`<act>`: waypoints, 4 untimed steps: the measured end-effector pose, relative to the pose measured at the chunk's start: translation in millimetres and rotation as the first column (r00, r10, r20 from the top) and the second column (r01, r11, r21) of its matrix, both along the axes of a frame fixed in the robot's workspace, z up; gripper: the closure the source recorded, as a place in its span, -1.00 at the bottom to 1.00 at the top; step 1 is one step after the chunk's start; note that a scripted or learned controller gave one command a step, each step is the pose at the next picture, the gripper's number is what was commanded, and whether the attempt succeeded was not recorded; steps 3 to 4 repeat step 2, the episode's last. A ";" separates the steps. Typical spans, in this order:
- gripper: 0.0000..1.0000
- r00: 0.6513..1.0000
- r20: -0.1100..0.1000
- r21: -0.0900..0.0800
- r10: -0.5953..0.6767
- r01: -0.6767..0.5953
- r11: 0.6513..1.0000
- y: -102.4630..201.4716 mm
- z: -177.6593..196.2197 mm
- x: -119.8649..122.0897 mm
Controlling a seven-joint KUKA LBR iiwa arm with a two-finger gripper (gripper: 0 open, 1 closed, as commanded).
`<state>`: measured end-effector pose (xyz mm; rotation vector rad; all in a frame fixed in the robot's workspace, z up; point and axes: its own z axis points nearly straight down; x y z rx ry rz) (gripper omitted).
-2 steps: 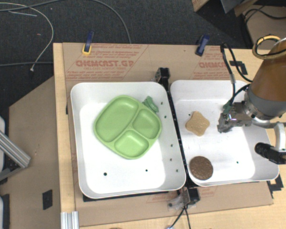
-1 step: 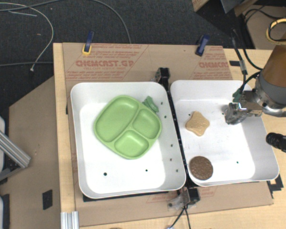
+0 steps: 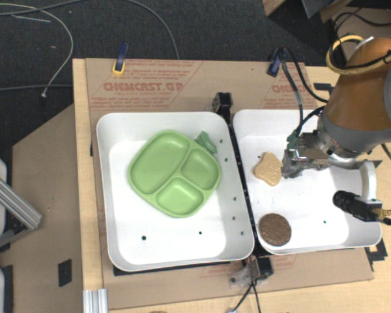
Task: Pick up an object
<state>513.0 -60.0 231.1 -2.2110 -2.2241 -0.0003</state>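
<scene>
A cardboard-covered surface (image 3: 182,77) fills most of the overhead view and carries two shallow white plastic bins side by side, with red printed lettering along its far edge that appears to read "CHEMCAST GP" in part. The left white bin (image 3: 117,227) holds a light green plastic divided plate with three compartments (image 3: 174,173), lying flat near the middle, and a small darker green piece (image 3: 207,143) touching the plate's far right rim. The right white bin (image 3: 326,233) holds the smaller things, probably scattered there as loose candidates for picking. The grey robot arm with its orange band (image 3: 358,103) reaches in from the right and hangs low over this bin. Its metal end effector (image 3: 292,163) sits just beside a tan, cookie-shaped flat piece (image 3: 268,169), near or touching its right edge; how far its fingers are parted cannot be told at this angle, and nothing can be seen gripped between them. The tan piece looks like the likely pick target, lying on the bin floor near the left wall. A round dark brown disc (image 3: 274,229) rests at the near left corner of the same bin, well apart from the end effector.
</scene>
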 end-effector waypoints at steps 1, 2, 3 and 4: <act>1.00 1.000 0.000 0.000 0.001 -0.001 1.000 62.3 -7.5 -8.7; 1.00 1.000 0.000 0.000 0.001 -0.001 1.000 122.3 -13.3 -21.5; 1.00 1.000 0.000 0.000 0.001 -0.001 1.000 122.3 -13.3 -21.5; 1.00 1.000 0.000 0.000 0.001 -0.001 1.000 122.3 -13.3 -21.5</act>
